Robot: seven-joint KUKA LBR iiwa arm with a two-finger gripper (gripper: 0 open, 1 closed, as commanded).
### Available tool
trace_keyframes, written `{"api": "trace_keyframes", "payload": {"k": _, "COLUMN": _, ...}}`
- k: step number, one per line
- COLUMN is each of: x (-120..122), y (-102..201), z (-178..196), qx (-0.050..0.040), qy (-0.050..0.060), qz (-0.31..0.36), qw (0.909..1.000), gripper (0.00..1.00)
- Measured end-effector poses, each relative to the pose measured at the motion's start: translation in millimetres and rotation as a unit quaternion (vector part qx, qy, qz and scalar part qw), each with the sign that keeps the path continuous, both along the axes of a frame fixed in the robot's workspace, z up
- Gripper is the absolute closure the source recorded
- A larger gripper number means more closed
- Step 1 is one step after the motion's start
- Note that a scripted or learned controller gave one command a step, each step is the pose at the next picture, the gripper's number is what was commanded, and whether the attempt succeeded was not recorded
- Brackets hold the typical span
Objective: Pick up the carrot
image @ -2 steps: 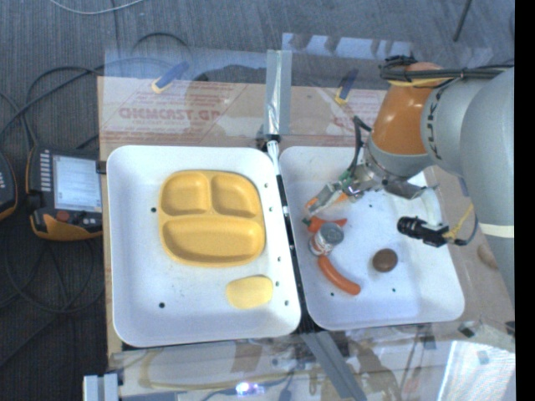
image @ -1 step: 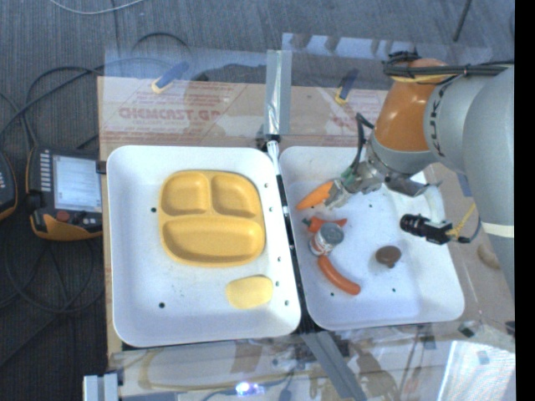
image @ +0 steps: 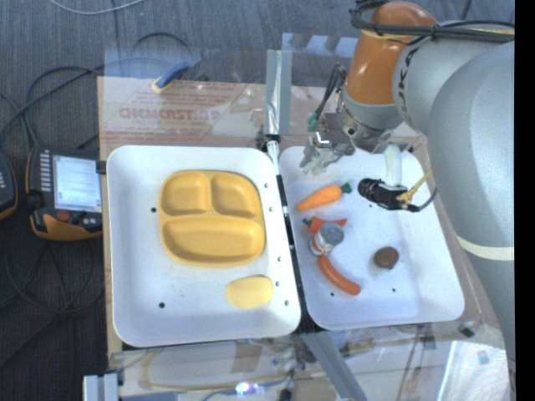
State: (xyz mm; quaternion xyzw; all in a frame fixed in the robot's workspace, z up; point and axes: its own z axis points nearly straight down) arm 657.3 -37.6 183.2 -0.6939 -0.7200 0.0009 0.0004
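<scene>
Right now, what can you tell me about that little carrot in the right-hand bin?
The carrot is a small toy, smooth like plastic, with an orange tapered body and a green top at its right end. It lies flat and slightly tilted on the floor of the right white bin, near its upper left corner. Nothing grips it: the gripper hangs just above and behind it. A small red piece lies just below it, apart.

Colours on the bench

Two white bins [image: 125, 307]; yellow divided tray [image: 212, 216]; pale yellow piece [image: 250, 291]; orange carrot [image: 320, 197] with green top; brown round piece [image: 385, 258]; orange-red sausage [image: 338, 276].
</scene>
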Motion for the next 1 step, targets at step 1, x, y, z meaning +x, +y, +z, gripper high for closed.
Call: {"api": "trace_keyframes", "payload": {"k": 1, "x": -41.3, "y": -54.0, "z": 2.7, "qx": -0.0005, "qy": 0.0, "qz": 0.156, "qw": 0.9877, "gripper": 1.0}}
